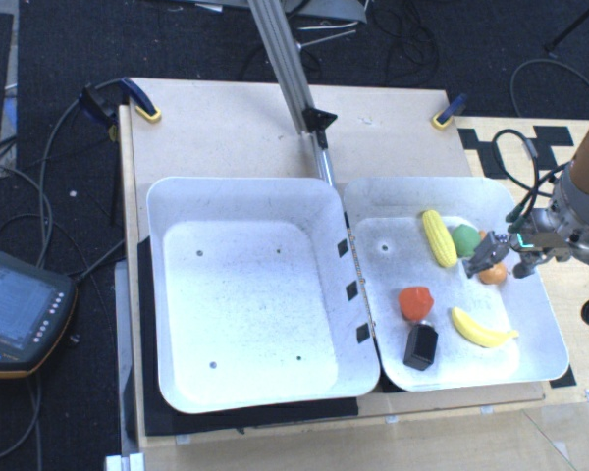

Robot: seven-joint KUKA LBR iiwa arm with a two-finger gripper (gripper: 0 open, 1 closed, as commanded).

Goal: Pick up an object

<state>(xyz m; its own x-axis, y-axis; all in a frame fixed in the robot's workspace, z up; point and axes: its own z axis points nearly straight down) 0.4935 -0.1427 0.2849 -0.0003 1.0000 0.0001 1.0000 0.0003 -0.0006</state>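
Bench: pale wooden top (236,130) over dark floor, cables about, a grey pendant (20,307) at far left.
Left bin (245,292): white, shallow, bare speckled floor.
Right bin (530,341): holds every item, all toward its right half.
Gripper (493,255): reaching in from the right over the right bin's far-right part, tips low among the items.
Finger state: cannot tell, dark tips blur against the things below.
Nearest item: small orange piece (493,275), just beneath and touching or nearly touching the tips.
Others near: green ball (464,237) just left, corn cob (438,237) further left with long axis running far to near.
Lower group: red piece (415,302), black block (420,346), banana (483,329), all nearer the viewer and apart from the tool.
Key relation: likely target lies straight below the tips, so a short drop, not a sideways shift, seems needed.
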